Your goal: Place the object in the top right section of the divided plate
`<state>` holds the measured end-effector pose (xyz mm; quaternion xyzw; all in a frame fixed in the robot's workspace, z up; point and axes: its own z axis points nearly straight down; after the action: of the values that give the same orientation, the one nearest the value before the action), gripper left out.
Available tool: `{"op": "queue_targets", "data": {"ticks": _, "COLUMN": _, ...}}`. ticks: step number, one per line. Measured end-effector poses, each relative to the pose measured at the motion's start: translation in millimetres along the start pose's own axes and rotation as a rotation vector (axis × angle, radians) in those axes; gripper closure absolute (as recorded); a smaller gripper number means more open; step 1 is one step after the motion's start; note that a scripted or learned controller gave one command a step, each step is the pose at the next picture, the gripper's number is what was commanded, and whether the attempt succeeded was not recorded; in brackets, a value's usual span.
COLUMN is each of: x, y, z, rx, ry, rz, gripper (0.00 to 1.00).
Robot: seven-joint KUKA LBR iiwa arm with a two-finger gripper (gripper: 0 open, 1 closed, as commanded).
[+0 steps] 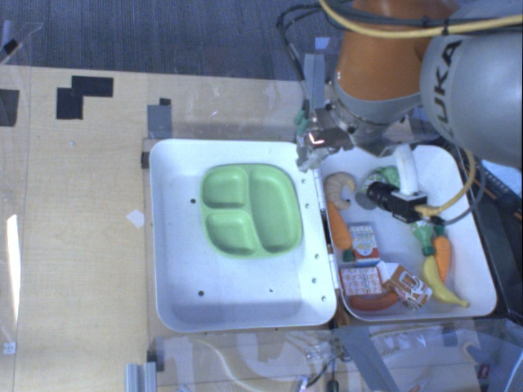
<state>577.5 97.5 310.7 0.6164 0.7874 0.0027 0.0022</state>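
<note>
The green divided plate (pixel 250 209) lies in the left bin (pixel 184 292), with two small sections on its left and one long section on its right. My gripper (pixel 310 152) hangs over the wall between the two bins, just beyond the plate's far right corner. I see nothing held under it. The toy foods lie in the right bin (pixel 478 288): a tan shrimp-like piece (pixel 339 188) is nearest the gripper, and an orange carrot (pixel 337 223) lies below it along the bin's left wall.
Also in the right bin are a juice box (pixel 363 239), a red and white carton (pixel 361 280), a sausage (pixel 373 302), a snack packet (pixel 409 288), a banana (pixel 441 284), a second carrot (pixel 442 256) and green pieces (pixel 382 176). The arm covers the bin's far end.
</note>
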Motion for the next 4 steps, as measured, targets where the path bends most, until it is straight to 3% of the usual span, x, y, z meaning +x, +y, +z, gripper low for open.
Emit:
{"op": "queue_targets", "data": {"ticks": 1, "x": 86.2, "y": 19.5, "z": 72.1, "rx": 0.003, "ry": 0.002, "rz": -0.486, "gripper": 1.00}}
{"op": "queue_targets", "data": {"ticks": 2, "x": 85.4, "y": 19.7, "z": 71.9, "rx": 0.002, "ry": 0.002, "rz": -0.484, "gripper": 0.00}}
{"op": "queue_targets", "data": {"ticks": 3, "x": 85.0, "y": 21.4, "z": 59.8, "rx": -0.003, "ry": 0.002, "rz": -0.482, "gripper": 1.00}}
{"op": "queue_targets", "data": {"ticks": 4, "x": 77.3, "y": -10.8, "z": 35.4, "rx": 0.001, "ry": 0.002, "rz": -0.516, "gripper": 1.00}}
